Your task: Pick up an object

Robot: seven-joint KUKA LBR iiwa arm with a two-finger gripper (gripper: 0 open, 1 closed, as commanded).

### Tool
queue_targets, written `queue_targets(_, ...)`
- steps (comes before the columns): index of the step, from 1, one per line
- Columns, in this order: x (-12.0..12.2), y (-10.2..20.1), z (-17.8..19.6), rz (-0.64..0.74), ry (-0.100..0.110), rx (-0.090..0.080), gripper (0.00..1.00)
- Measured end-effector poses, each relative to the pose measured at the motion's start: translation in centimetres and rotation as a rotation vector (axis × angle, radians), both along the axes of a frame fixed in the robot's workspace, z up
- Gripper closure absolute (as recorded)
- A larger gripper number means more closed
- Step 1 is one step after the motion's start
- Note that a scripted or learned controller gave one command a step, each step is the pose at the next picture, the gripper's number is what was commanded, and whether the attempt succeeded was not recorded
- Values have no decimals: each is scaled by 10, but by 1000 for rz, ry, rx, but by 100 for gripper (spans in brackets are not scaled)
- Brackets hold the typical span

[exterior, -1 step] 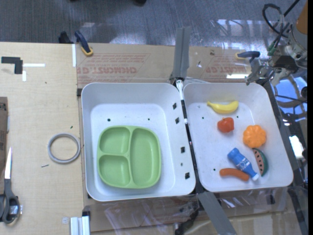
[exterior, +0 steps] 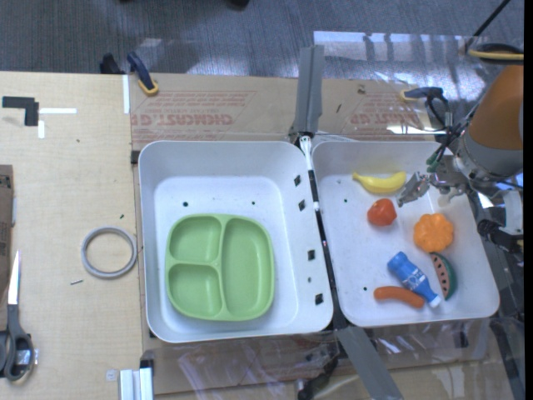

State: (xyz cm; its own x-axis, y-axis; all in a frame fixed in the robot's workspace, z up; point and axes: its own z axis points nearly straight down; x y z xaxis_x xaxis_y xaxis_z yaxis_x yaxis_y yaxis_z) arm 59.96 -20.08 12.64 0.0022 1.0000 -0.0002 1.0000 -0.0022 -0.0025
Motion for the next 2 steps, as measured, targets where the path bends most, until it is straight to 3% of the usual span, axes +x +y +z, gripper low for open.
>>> queue_targets(1,38,68,-35,4,-3,-1,0)
queue_targets(2,38,67,-25,3,-1,-1,100)
